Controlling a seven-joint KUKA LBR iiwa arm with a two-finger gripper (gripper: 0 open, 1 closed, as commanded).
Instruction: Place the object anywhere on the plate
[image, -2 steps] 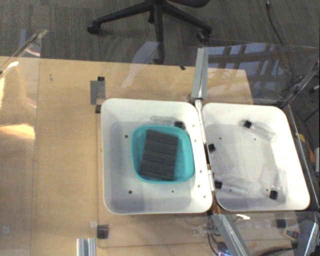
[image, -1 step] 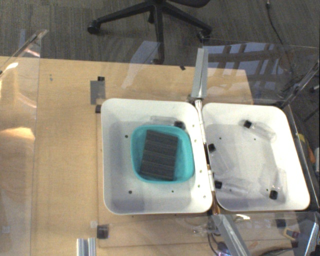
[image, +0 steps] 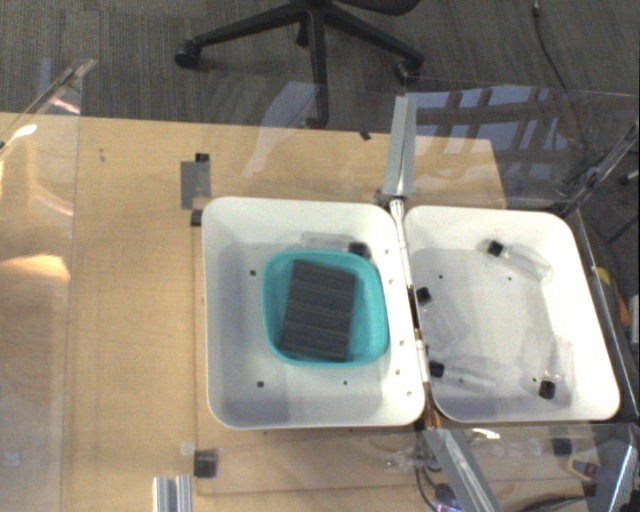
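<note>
A dark grey ribbed block lies flat on a teal plate in the left white bin. The block covers most of the plate's middle, its long side running front to back with a slight tilt.
The right white bin holds small black fittings near its corners and a clear plastic piece at its back. A metal divider rail stands behind the seam between the bins. An office chair base sits on the carpet beyond the bench.
</note>
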